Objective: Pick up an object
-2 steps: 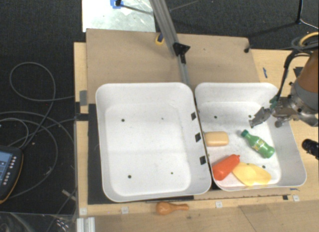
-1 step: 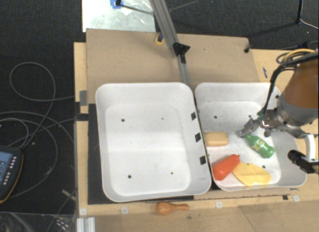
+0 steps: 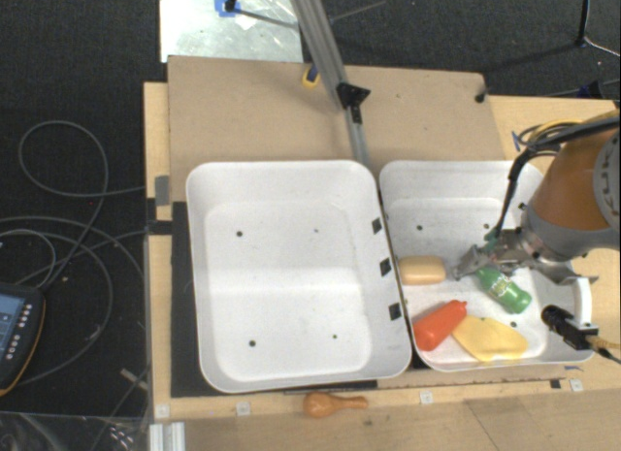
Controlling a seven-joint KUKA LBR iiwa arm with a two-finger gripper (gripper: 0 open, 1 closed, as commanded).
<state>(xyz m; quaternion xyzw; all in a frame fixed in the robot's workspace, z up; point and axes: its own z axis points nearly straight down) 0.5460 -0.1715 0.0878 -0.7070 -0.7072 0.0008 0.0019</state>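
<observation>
Even overhead light, white bins (image 3: 291, 182) bright, soft shadows, slightly grainy focus.

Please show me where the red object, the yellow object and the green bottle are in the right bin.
red object (image 3: 440, 324), camera view, on its middle.
yellow object (image 3: 492, 338), camera view, on its flat top.
green bottle (image 3: 506, 290), camera view, on its body.

An orange wooden peg (image 3: 335, 402) lies on the bench (image 3: 252, 110) before the left bin (image 3: 204, 187).

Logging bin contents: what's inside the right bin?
The right bin holds a tan block, a red piece, a yellow piece and a green bottle. The gripper sits at the bottle; the arm covers the bin's right side.
</observation>
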